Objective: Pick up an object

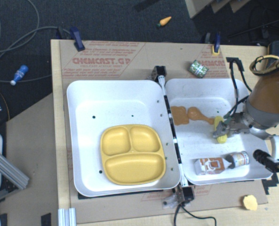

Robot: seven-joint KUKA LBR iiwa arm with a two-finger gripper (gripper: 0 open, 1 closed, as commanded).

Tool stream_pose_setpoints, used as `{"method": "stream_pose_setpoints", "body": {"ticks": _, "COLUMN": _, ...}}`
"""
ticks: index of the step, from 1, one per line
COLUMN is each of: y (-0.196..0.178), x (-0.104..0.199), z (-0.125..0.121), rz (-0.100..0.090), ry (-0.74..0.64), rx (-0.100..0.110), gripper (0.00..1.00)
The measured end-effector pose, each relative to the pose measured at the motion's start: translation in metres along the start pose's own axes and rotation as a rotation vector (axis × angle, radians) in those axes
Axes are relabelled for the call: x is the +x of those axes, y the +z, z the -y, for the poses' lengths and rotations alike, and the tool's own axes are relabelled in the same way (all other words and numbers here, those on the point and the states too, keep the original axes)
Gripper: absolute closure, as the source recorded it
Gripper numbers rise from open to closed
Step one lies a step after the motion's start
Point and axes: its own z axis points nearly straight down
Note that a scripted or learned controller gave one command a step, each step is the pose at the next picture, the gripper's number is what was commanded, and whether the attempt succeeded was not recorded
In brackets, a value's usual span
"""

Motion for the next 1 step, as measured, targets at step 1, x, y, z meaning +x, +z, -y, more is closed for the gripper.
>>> {"method": "stream_pose_setpoints", "body": {"ticks": 1, "y": -0.0891, "x": 0.0977, "z": -0.0239, "rz": -0.004, "ry": -0.013, "rx": -0.009, "gripper": 1.00}}
